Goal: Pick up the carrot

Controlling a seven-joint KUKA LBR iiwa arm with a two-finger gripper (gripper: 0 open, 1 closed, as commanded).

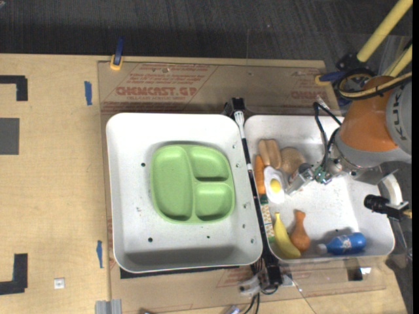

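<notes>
Carrot (260, 174) just left of gripper (292, 184)

Both white bins (124, 175) look like smooth, slightly glossy plastic. The green divided plate (192, 182) has a matt plastic finish. The carrot (260, 175) looks smooth and plasticky, as does the shiny blue bottle (345, 243). The surface (52, 175) resembles pale matt wood.
</notes>
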